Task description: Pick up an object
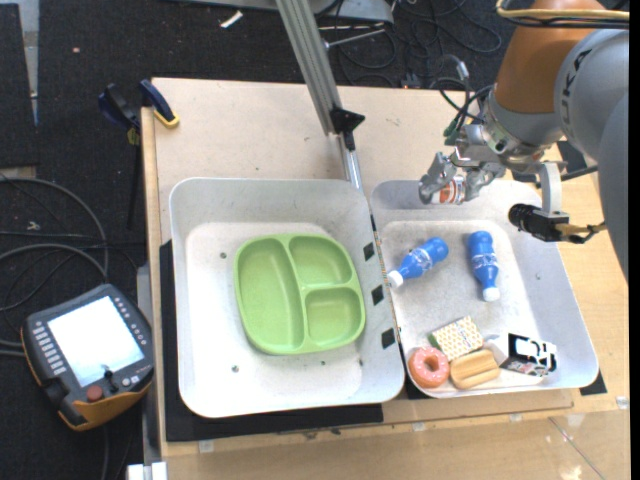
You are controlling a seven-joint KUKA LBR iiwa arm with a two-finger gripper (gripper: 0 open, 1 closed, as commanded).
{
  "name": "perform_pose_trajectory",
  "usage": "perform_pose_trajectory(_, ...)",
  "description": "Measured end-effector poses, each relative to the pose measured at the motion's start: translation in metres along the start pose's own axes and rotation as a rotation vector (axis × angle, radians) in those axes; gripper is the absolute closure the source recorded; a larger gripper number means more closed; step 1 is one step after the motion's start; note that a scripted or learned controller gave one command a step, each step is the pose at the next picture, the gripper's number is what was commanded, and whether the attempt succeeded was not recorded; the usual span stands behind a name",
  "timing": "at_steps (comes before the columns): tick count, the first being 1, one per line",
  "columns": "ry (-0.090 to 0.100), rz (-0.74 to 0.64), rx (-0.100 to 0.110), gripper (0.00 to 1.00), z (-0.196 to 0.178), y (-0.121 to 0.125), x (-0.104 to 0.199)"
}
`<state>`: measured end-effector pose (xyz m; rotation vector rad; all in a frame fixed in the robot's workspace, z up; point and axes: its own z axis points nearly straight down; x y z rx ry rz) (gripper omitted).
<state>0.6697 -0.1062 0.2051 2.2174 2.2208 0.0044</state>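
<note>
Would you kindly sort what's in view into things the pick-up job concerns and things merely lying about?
Job:
gripper
two blue bottles
donut
bread roll
sandwich-like block
black-and-white item
right bin

Lying about:
green divided tray
pendant
clamp

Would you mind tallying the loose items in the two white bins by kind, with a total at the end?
Blue bottles: 2 and
Green divided tray: 1
Pink doughnut: 1
Tan bread roll: 1
Speckled sponge-like block: 1
Black-and-white item: 1
Total: 7
The gripper hangs over the right bin's far edge.
</note>
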Motion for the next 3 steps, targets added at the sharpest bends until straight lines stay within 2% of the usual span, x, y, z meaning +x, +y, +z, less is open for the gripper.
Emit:
perform_pose_trajectory(1,0.002,-0.006,0.003,1.00,-0.001,0.006,0.047)
perform_pose_trajectory(2,0.002,-0.006,0.002,1.00,-0.017,0.001,0.095)
perform_pose_trajectory(3,0.002,-0.008,0.003,1.00,-0.013,0.003,0.155)
